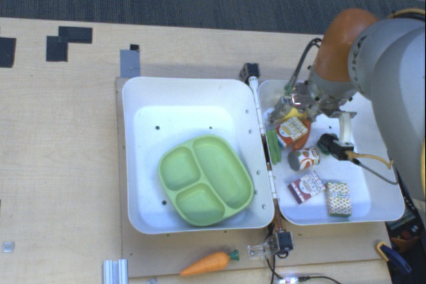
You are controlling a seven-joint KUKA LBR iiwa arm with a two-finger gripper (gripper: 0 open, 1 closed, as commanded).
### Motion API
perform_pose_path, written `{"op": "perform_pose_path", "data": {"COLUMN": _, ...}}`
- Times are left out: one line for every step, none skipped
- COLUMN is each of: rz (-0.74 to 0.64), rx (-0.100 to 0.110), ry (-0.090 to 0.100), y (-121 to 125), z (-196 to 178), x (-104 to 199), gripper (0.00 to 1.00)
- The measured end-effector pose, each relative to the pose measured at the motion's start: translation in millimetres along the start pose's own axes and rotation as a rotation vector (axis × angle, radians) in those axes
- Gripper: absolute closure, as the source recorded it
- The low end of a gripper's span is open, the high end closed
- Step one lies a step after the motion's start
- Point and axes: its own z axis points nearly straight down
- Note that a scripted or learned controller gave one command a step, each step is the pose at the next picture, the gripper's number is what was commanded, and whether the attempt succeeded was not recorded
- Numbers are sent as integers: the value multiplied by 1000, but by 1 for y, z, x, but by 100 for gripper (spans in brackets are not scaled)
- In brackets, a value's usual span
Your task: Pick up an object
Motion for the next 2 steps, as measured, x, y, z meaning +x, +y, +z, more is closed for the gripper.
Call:
{"op": "perform_pose_path", "data": {"rz": 0, "rx": 21, "ry": 6, "y": -3, "z": -9, "x": 1, "gripper": 100}}
{"op": "perform_pose_path", "data": {"rz": -1, "rx": 17, "ry": 6, "y": -2, "z": -10, "x": 1, "gripper": 0}}
